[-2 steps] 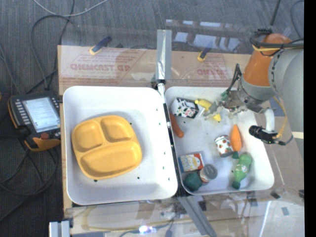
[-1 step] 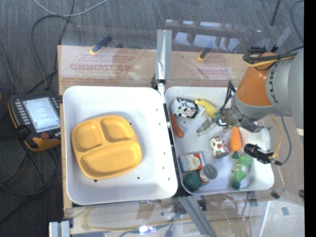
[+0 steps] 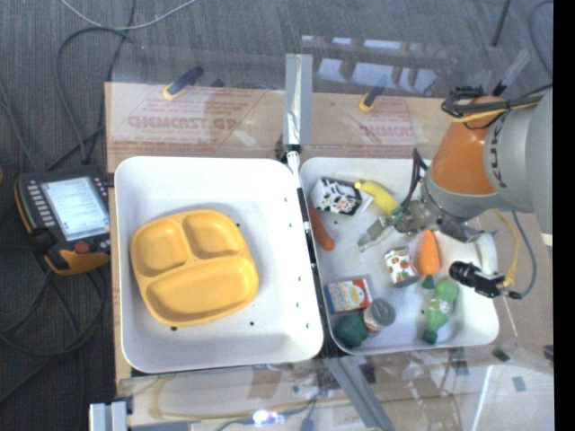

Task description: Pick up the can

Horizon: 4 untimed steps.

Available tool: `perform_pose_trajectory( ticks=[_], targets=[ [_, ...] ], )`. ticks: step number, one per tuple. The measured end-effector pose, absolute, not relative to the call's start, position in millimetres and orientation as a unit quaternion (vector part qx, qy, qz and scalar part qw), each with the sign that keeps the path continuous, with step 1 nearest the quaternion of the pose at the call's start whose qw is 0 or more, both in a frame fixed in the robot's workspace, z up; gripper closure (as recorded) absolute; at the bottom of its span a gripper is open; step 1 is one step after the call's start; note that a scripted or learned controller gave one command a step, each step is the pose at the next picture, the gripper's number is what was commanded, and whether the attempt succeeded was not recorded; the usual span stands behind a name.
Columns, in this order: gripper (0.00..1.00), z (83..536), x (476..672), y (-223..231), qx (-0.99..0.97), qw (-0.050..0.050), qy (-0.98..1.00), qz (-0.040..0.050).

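Risk of a missed grasp: gripper (image 3: 375, 233) seemingly open, empty, well up from can (image 3: 381, 313), box (image 3: 349, 294) touching can.

Grey-topped can (image 3: 381, 313) stands upright near right bin's front edge.

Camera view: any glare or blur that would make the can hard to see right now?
Camera view: lighting is even and soft, with the can sharp and free of glare near the right bin's front edge; the gripper looks slightly soft.
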<state>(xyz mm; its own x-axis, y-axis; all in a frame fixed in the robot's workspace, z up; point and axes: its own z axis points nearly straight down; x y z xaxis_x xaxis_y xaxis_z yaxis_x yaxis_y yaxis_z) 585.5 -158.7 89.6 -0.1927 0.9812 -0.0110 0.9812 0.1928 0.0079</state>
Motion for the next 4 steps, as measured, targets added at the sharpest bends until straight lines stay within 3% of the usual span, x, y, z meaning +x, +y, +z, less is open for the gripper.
perform_pose_trajectory(
  ticks=[1,2,3,4],
  targets=[
    [0.00,90.7,527.3,-174.3,0.641,0.006,0.768,0.0038],
    [1.00,99.7,527.6,-174.4,0.641,0.007,0.768,0.0036],
    [0.00,99.7,527.5,-174.4,0.641,0.007,0.768,0.0034],
    [1.00,107.8,527.4,-173.1,0.641,0.006,0.768,0.0034]
  ],
)
